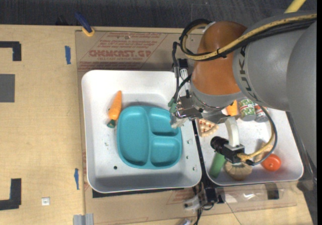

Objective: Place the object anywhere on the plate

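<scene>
Beside the teal plate (149, 141), the carrot (115, 106) lies lengthwise, tip up-right; jaws' (177, 113) state unclear.

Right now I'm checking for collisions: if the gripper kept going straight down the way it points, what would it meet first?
Probably the right rim of the teal plate, since the gripper hangs over that edge in the left bin. Height is hard to judge from above.
</scene>
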Robot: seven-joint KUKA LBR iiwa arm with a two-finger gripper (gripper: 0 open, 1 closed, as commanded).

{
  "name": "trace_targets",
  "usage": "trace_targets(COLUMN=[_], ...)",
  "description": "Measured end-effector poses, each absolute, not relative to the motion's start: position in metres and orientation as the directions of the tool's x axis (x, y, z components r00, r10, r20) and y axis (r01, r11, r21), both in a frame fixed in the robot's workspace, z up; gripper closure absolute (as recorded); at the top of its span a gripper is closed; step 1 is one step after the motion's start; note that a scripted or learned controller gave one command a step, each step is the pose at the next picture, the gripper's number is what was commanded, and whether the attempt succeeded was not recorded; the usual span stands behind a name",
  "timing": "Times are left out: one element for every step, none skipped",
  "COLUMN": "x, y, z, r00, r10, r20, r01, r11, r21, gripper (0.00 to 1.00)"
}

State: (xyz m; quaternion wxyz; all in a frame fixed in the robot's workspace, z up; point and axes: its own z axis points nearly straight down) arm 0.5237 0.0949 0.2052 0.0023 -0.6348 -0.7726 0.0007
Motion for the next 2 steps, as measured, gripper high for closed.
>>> trace_targets(x=[0.4964, 0.4965], y=[0.1322, 0.1317], z=[0.2203, 0.2201], r00=[-0.025, -0.024], r10=[1.0, 1.0], r20=[0.001, 0.0], r01=[1.0, 1.0], r11=[0.025, 0.024], r21=[-0.003, -0.003], gripper=[1.0, 0.0])
